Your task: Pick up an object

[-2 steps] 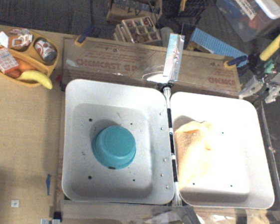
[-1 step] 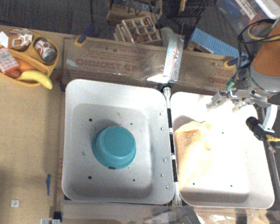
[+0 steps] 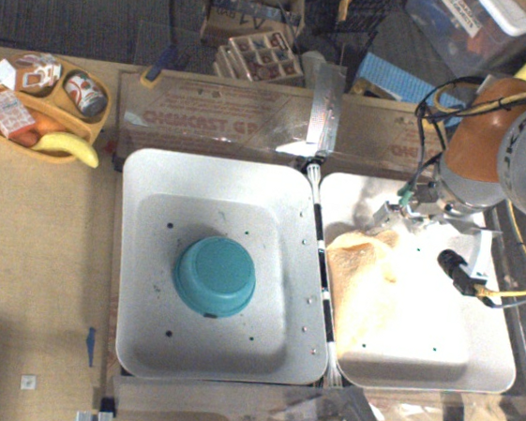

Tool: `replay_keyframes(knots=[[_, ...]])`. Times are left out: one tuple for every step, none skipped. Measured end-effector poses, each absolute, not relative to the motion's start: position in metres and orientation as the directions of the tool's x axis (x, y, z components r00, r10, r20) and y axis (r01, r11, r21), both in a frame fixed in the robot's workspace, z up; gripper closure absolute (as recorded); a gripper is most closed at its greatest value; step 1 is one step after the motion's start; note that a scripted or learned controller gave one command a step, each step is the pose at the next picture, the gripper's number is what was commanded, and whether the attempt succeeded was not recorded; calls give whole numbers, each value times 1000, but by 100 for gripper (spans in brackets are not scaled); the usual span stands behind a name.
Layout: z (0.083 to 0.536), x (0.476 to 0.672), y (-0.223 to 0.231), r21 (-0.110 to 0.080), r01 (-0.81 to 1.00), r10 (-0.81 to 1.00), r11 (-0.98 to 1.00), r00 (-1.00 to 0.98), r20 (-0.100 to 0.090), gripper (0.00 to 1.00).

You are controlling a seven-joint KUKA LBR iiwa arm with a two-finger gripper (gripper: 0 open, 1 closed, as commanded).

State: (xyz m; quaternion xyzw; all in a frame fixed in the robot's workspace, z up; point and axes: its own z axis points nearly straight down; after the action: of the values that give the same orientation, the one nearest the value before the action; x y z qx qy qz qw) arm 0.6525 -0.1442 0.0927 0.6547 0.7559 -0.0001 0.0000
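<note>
Over the far part of the right bin [image 3: 434,361], you have the pincer [image 3: 406,212] hanging from the grey arm [image 3: 497,147], which comes in from the far right. At this slant you cannot tell whether the pincer is spread or pressed together, and nothing can be seen pinched in it.

Your closest thing to pick is a pale tan, crumpled sheet-like object [image 3: 360,256]. It lies in the left part of that same bin, against the wall shared with the other bin. Its far right corner comes up just beside the pincer, on the pincer's near-left side; whether the two touch is unclear. The rest of it spreads away to the near left, flat on the bin floor. A small yellow scrap [image 3: 389,277] sits at its right edge, nearer to you than the pincer.

Well apart from the pincer, a teal bowl [image 3: 216,276] rests upside down in the middle of the left bin [image 3: 153,183]. On the bench [image 3: 31,254] at the far left lies a banana [image 3: 67,146].
</note>
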Motion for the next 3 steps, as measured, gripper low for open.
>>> replay_keyframes(knots=[[88, 648, -100, 5, 961, 961, 276, -276, -1, 0], [88, 574, -99, 9, 895, 895, 447, -447, -3, 0], [97, 576, -101, 13, 896, 896, 443, -443, -4, 100]])
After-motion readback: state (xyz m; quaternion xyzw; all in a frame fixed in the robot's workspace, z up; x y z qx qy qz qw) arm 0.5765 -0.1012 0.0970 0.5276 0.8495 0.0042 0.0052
